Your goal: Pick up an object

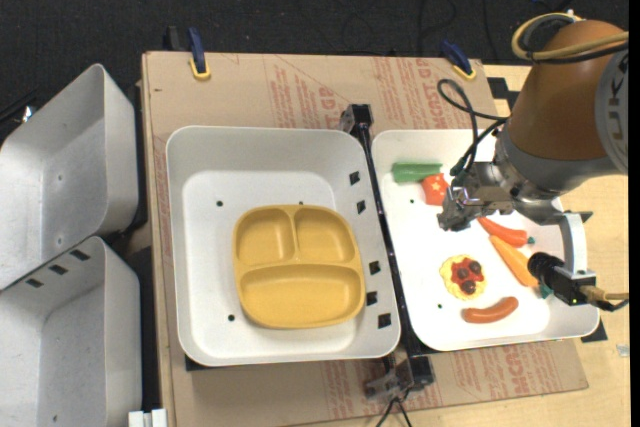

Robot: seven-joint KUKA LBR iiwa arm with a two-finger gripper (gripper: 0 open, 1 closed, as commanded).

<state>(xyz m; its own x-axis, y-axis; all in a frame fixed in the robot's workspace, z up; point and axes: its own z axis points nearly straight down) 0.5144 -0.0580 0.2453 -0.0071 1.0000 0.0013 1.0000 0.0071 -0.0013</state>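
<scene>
Spanning most of the view, the desk (pixel 270 85) carries both bins, and the grey arm (pixel 570 105) reaches in over its right edge. The left bin (pixel 190 215) sits toward the desk's left edge and holds a yellow divided plate (pixel 298 265); the right bin (pixel 420 290) sits by the right edge and holds the toy foods. The claw (pixel 458 213) hangs low over the middle of the right bin. It is dark and seen from above, so I cannot tell how far open it is, and nothing shows in its hold. Below it lie an orange carrot (pixel 512 260), a reddish pepper-like piece (pixel 503 233) and a sausage (pixel 490 311) toward the desk's front edge. A green piece (pixel 416 172) lies toward the back edge, a small yellow disc with red dots (pixel 464 275) sits in front of the claw, and a red piece (pixel 434 187) is just beside the claw. By my reading, the pick is not yet done: every object rests in a bin, with grasp and lift left. The arm's bulk hides part of the right bin's far side.
</scene>
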